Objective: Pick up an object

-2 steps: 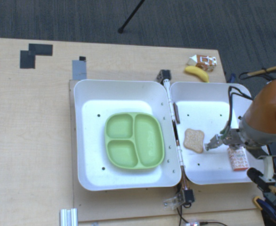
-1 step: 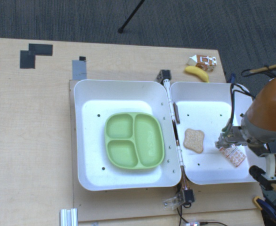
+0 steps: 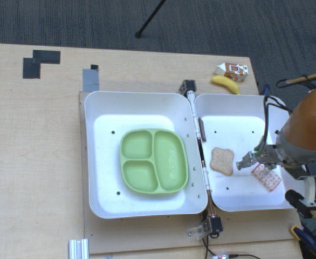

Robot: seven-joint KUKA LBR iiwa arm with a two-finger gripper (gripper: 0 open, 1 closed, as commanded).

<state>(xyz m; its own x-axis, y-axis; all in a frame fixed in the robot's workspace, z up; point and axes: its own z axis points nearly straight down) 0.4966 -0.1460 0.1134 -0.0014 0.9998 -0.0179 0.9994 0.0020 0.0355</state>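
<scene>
- The tool (image 3: 246, 161) is hanging open over the right bin (image 3: 231, 198), holding nothing.
- A slice of bread (image 3: 222, 160) is lying just beside it.
- A green plate (image 3: 153, 161) is sitting in the left bin (image 3: 101, 144).

The arm (image 3: 309, 131) enters from the right edge of the camera view, its orange band uppermost and the grey wrist section below it. The wrist is angled down and toward the left. The gripper (image 3: 248, 161) projects leftward from the wrist at a low height, its metal fingers (image 3: 243, 163) pointing left and slightly down. Nothing is seen between the fingers. Finger spacing is too small to judge.
</scene>
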